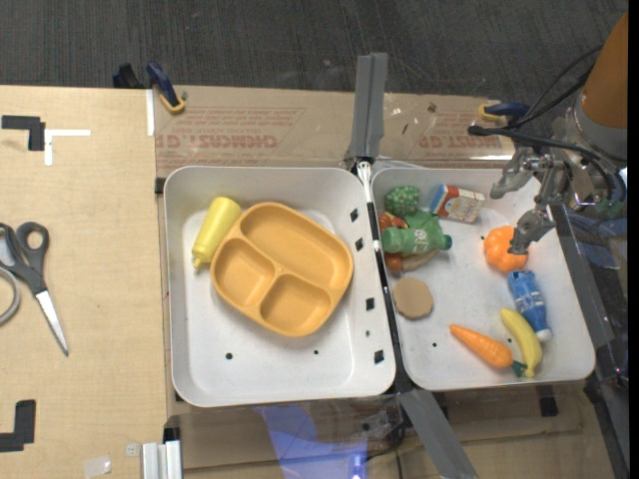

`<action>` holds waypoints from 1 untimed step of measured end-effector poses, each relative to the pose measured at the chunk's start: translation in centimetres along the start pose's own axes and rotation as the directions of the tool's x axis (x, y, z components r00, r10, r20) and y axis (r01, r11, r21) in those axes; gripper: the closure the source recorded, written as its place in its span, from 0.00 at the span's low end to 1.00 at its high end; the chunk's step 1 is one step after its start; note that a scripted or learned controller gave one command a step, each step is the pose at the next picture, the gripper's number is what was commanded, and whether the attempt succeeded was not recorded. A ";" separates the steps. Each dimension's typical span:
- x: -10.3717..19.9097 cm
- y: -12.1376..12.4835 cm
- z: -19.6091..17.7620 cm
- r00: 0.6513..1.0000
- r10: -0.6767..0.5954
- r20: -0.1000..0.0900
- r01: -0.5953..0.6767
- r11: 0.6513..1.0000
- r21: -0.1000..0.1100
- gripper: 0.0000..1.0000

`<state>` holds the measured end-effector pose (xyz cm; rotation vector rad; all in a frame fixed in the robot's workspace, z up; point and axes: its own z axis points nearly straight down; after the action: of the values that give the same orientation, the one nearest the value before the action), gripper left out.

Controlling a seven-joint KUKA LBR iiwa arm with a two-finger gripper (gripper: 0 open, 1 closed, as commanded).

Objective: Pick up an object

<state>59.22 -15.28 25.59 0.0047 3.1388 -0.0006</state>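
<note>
Orange toy, white bin, plywood bench

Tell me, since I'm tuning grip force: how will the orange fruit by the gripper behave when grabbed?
The orange looks round and smooth, so it may roll or slip sideways. It is probably a light plastic toy. The gripper sits at its upper edge, off-centre, which could squeeze it away.

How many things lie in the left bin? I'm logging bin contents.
2: a yellow bottle by the far-left wall, and a divided tray in the middle, touching it.
</note>
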 end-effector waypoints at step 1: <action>2.5 -3.3 13.6 0.989 -0.146 0.000 0.146 0.989 0.000 0.00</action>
<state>56.80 -18.57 12.00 -0.2249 3.1311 -0.0004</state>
